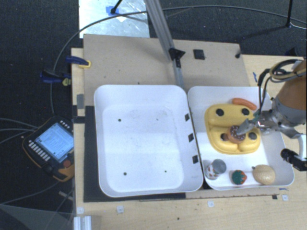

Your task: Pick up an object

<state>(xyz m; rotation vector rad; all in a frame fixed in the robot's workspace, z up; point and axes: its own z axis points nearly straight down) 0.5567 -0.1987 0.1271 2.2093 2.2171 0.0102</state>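
Tool over yellow, black-spotted toy.

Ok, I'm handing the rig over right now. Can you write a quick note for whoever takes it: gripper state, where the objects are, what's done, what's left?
Gripper: low in the right bin, over the yellow toy, its tip at a small brownish ring piece on that toy. Whether it grips anything can't be told.
Objects, all in the right bin: orange sausage-shaped piece at the back; grey-and-white item, green-and-red ball and beige egg-shaped piece along the front.
Done: arm is down at the toy. Nothing is seen lifted.
Left: close on an object and lift it.
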